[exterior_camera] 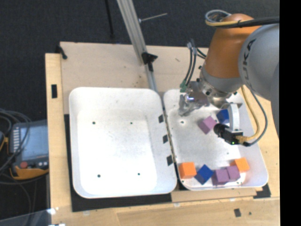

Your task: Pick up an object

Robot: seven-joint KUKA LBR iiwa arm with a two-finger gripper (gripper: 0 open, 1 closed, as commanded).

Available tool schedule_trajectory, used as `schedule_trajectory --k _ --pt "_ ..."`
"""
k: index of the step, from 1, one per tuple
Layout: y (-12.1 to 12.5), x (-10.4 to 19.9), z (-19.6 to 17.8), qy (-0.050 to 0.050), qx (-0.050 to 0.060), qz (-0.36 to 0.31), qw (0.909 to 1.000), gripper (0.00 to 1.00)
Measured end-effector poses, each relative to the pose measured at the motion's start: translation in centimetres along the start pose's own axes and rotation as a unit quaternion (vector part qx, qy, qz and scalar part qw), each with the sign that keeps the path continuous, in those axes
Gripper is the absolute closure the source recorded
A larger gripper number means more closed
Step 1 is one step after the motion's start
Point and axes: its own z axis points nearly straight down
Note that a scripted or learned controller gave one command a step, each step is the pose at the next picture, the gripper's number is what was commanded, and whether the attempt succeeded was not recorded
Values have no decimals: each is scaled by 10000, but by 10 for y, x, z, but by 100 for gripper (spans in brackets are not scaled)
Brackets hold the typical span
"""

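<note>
I saw the arm over the right bin, gripper near its far-left corner; couldn't tell its state. A purple block lay just beside it, an orange block at the near edge.

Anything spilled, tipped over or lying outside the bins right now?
Nothing stands out. The small orange, blue and purple blocks all lie inside the right-hand white bin, most bunched along its near edge, one purple block mid-bin. The gripper hangs over that bin's far-left corner.
</note>
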Motion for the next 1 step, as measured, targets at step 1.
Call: schedule_trajectory --k 1 --pt "-3 55 -5 8 -14 -10 10000 100"
